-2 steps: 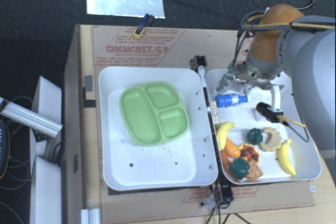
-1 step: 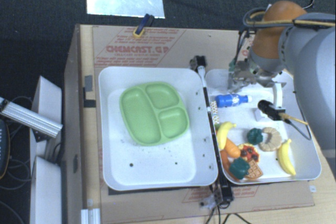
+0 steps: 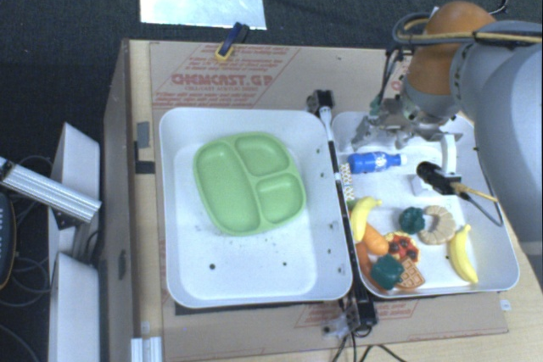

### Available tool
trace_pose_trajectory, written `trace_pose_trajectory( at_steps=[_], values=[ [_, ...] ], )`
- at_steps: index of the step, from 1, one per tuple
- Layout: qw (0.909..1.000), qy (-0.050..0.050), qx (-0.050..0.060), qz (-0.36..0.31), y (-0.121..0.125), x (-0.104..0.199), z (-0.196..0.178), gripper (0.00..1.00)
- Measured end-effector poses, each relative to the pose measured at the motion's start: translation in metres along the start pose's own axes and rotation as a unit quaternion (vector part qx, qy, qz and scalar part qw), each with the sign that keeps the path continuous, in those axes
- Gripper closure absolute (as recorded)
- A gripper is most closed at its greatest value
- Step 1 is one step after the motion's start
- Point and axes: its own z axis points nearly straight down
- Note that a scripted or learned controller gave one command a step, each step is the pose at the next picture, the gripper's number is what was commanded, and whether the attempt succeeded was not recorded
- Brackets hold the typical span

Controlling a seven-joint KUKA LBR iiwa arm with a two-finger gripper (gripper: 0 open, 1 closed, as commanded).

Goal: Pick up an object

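Arm poised over right bin; grasp state cannot be determined.
Nearest lie two yellow plastic bananas among toy food; beyond, a blue plastic bottle lies on its side, directly beneath the grey two-finger gripper.

Grey arm, orange wrist band, black cables.

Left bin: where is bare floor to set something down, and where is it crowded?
The left bin is bare in front of and beside the green plate. The right bin is crowded: bottle, bananas, other toy food, gripper at its far end.
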Motion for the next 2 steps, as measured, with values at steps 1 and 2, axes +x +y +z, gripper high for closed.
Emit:
trace_pose_trajectory(
  at_steps=[1,2],
  values=[
    [1.0000,0.001,0.001,-0.001,-0.001,0.014,0.011,0.00],
    [1.0000,0.000,0.000,-0.002,0.000,0.014,0.000,1.00]
  ],
)
